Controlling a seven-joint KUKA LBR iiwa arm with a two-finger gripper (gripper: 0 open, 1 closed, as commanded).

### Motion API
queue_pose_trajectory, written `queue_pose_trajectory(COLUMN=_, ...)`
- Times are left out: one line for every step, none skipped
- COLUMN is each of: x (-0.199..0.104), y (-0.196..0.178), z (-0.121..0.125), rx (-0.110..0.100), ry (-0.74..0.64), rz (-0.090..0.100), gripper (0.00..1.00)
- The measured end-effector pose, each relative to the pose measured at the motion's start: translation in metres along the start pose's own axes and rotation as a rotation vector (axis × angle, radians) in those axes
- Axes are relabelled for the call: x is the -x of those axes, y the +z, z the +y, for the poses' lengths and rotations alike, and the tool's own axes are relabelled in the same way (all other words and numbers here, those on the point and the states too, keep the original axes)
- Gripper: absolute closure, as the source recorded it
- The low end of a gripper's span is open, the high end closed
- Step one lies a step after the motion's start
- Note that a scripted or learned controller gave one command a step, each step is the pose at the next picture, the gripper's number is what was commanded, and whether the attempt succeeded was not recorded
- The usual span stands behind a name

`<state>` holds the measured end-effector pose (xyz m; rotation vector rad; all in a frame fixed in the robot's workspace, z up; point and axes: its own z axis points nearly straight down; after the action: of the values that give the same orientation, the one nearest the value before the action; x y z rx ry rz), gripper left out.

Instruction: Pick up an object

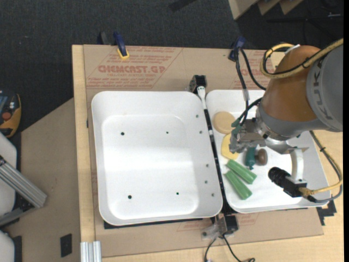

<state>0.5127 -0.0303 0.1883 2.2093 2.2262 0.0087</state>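
Two green sticks (240, 174): lying slantwise, side by side and touching, in the near left part of the right bin (264, 200).
Teal piece (251, 158): just beyond the green sticks, right under the pincer (244, 143); I cannot tell from here whether it is gripped.
Brown knob (262, 157): on the bin floor, just beside the teal piece on its right.
Yellow piece (227, 147): near the right bin's left wall, partly hidden by the pincer.
Tan disc (223, 121): flat in the far left part of the same bin, just beyond the yellow piece.
Pincer: low over the left half of the right bin; clenched or released, I cannot tell.
Arm (294, 91): grey with an orange band, reaching in from the right over the bin's far part.
Left bin (152, 157): white, set against the right bin along one edge, a few dark dots on its floor.
Counter (87, 146): covered by a brown cardboard sheet (163, 64) with red lettering; blue clamps (119, 43) on its far edge.
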Motion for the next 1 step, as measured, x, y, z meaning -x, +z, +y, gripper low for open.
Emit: queue_pose_trajectory(x=0.0251, y=-0.1448, z=-0.0031, rx=0.011, ry=0.007, rz=-0.003, gripper=1.0)
